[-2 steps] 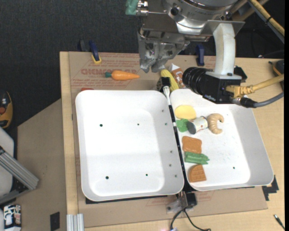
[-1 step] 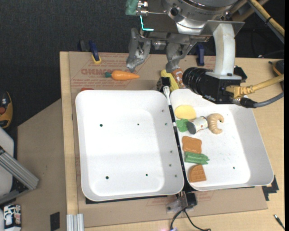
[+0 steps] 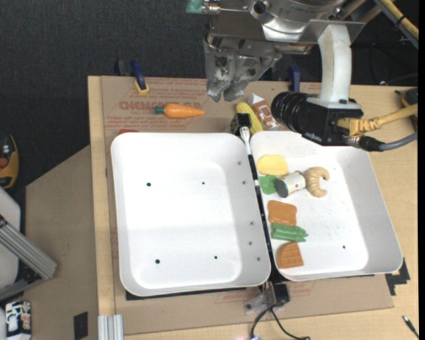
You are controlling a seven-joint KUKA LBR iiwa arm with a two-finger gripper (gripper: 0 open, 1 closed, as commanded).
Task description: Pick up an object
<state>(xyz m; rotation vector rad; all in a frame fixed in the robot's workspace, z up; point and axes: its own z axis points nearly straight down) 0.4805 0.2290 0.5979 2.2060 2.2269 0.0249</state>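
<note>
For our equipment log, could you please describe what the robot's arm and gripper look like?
The arm is glossy silver-grey and rounded. The gripper is boxy, dull grey metal, narrowing towards its tip. No markings are legible on either.

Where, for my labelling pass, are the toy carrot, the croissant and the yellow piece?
toy carrot point(image 3: 180, 111): camera view, middle of its orange body.
croissant point(image 3: 322, 182): camera view, middle of its curved body.
yellow piece point(image 3: 272, 164): camera view, centre of its top.

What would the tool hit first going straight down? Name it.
Probably the bare board behind the bins, between carrot and corn. The tool hangs over that gap, but the slanted view leaves depth unsure.
</note>
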